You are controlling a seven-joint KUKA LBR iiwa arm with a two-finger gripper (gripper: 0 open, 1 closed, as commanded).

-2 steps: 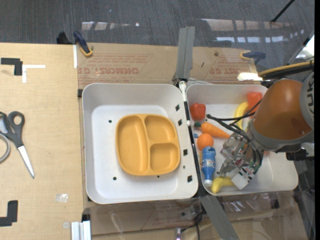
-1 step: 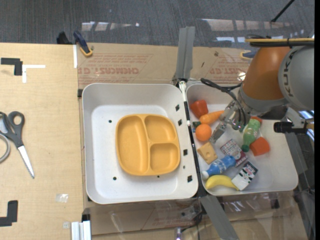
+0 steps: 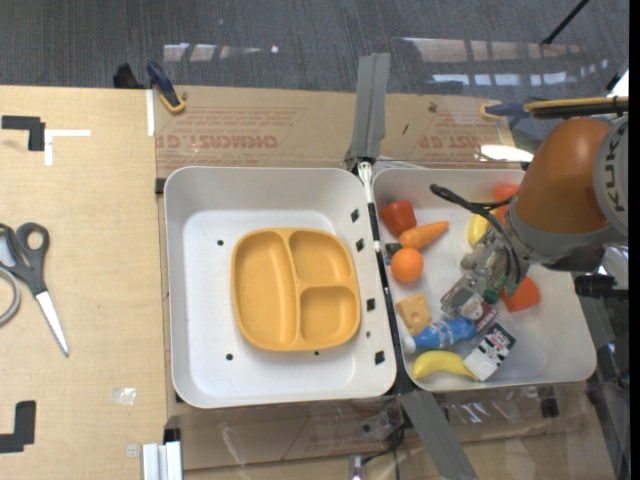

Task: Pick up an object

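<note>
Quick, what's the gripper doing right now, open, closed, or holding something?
Two-finger gripper: low in the right white bin above the toy clutter; grip state cannot be told.

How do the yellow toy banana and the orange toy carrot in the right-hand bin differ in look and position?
The yellow toy banana is curved and yellow; the orange toy carrot is straight, tapered and orange. The banana lies at the near edge of the right white bin, beside a white carton; the carrot lies further back, next to a red pepper-like piece. The banana looks thicker. Both lie flat in the same bin, clear of the gripper.
</note>
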